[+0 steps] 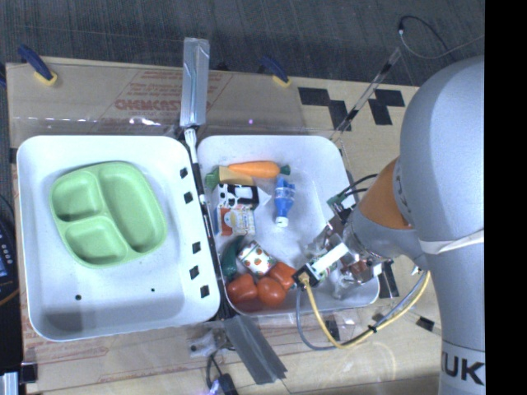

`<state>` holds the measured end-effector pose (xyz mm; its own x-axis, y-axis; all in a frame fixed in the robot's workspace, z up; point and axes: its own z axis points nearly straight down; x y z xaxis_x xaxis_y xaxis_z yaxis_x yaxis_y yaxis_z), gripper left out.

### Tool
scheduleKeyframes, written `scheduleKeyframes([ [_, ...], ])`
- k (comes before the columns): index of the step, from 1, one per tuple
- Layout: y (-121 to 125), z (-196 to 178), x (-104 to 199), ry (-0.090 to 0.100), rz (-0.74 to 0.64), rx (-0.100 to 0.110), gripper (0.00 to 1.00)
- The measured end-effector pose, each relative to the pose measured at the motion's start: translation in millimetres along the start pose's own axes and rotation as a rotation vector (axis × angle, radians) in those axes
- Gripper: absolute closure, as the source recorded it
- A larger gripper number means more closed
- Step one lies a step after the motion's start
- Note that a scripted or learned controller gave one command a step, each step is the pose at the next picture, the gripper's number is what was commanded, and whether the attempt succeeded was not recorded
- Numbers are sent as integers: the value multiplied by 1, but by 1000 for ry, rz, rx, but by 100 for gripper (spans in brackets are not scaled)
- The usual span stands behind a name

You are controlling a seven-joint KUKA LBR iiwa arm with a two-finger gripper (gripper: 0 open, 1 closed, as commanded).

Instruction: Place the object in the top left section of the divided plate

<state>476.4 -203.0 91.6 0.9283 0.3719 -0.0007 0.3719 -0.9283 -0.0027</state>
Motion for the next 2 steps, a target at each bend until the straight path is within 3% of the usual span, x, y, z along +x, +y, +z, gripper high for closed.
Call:
scheduleKeyframes([
  [1,1,-173,0,1,-267,-1,0],
  [2,-22,-156,27,-2,-563,4,0],
])
